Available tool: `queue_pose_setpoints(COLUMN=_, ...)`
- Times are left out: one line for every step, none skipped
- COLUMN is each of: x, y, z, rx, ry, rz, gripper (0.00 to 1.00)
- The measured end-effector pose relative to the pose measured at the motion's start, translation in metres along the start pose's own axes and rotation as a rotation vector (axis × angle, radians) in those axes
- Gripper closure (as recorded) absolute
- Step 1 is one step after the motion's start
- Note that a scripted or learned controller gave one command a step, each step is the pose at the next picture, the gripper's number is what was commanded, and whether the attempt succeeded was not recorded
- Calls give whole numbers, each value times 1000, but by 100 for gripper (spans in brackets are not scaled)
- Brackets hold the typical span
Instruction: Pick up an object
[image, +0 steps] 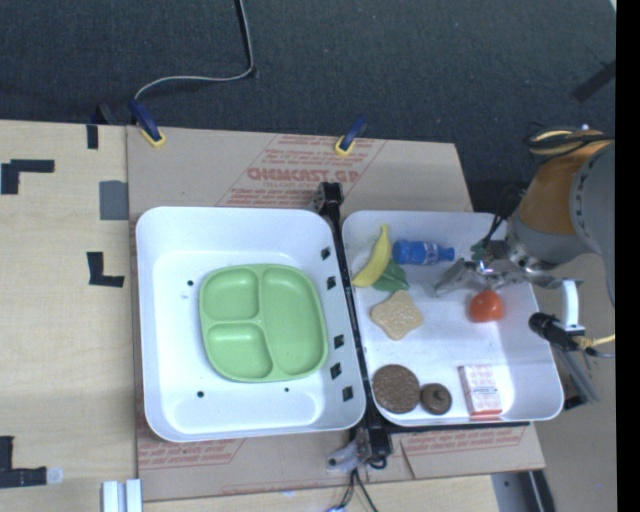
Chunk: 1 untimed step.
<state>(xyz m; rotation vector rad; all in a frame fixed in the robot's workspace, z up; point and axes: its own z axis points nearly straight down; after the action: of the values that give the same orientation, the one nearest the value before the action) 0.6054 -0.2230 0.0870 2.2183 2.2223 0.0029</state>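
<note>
Wooden bench | cardboard sheet | dark carpet | gripper fingers apart, clamping nothing

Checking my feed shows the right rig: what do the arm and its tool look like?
The arm is grey with an orange band above the wrist. Its tool is small, metallic grey, with thin fingers. A black cable with a white fitting runs beside the right bin.
</note>
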Motion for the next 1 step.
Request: queue_pose_setpoints(x=43, y=56, z=4, rx=38, ry=-1, rz=-4, gripper=0)
